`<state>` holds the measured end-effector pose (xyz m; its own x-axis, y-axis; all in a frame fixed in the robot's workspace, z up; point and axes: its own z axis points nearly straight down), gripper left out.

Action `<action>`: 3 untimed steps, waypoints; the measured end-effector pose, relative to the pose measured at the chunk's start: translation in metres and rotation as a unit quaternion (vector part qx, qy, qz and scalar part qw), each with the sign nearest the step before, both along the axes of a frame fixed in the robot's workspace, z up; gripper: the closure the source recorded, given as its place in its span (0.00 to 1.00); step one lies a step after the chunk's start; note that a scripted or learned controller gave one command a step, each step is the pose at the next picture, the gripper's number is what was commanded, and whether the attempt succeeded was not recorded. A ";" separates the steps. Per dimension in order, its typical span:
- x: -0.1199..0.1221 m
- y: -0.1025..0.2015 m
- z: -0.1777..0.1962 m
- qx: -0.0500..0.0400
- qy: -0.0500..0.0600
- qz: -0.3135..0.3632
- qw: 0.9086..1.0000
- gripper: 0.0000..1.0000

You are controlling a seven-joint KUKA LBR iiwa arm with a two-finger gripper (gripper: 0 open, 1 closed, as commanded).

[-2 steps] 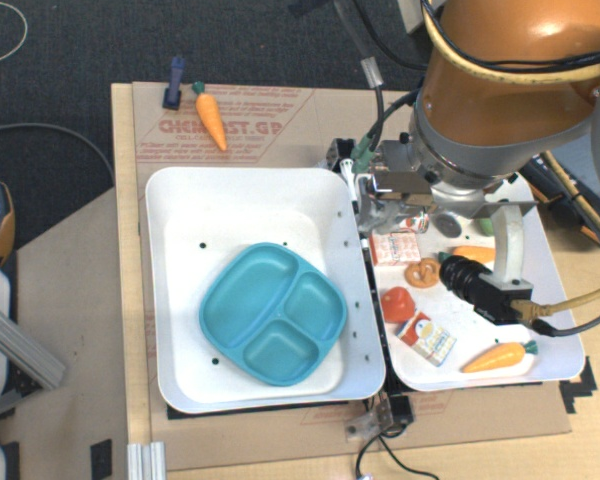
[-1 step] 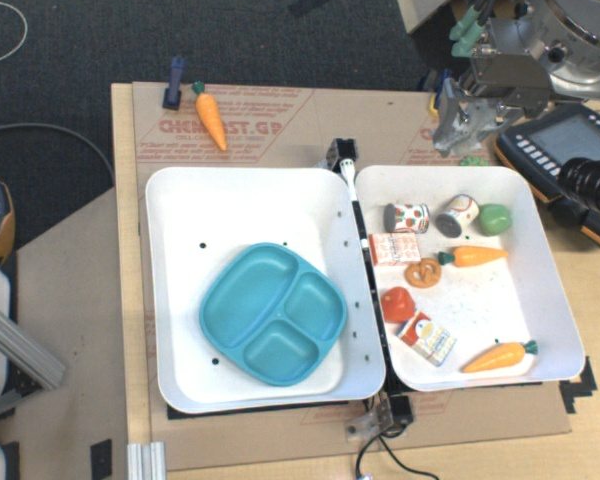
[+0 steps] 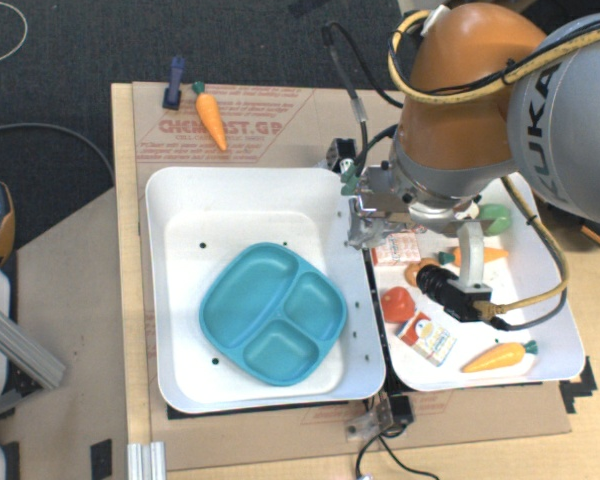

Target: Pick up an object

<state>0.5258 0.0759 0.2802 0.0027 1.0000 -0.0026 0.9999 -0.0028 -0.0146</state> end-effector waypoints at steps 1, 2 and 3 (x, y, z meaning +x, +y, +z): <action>-0.021 -0.011 0.027 0.002 -0.007 0.000 1.000 1.00; 0.007 -0.051 -0.094 0.000 -0.001 -0.001 1.000 1.00; -0.048 -0.064 0.014 0.002 -0.011 0.000 1.000 1.00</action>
